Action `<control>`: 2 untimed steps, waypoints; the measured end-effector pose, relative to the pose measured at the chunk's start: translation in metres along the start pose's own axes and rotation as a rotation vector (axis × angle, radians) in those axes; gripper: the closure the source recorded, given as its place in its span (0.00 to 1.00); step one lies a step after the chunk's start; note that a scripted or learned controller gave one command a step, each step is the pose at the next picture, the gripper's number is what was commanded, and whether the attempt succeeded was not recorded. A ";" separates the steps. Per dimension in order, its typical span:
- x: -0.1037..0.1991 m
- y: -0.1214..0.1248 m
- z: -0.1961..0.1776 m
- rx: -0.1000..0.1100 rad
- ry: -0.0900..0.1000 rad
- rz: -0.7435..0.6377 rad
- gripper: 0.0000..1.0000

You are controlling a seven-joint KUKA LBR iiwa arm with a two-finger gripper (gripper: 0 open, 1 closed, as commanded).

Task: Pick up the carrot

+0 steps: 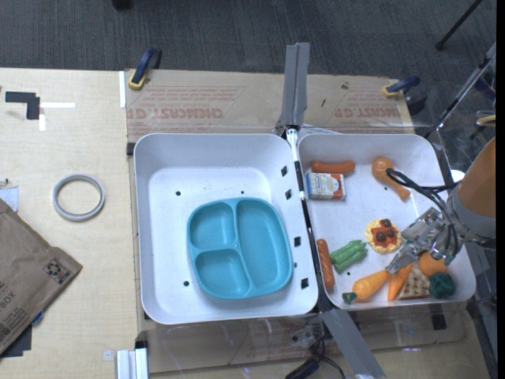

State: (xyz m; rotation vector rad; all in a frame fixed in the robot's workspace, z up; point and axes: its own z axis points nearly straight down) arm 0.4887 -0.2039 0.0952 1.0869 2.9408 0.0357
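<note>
Right now I see the gripper low in the right bin, its fingers slightly apart with the tips over the upper end of a small carrot; I cannot tell whether they grip it. A larger carrot lies just left of it. Beside them sits a waffle piece. The blue tray rests in the left bin.

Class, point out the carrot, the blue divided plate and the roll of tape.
carrot (371, 285): camera view, mid-body.
blue divided plate (239, 247): camera view, centre ridge.
roll of tape (79, 197): camera view, its ring.
</note>
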 end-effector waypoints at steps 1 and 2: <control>-0.004 0.004 -0.012 -0.007 -0.015 0.001 1.00; 0.058 0.056 -0.131 0.022 -0.007 0.261 1.00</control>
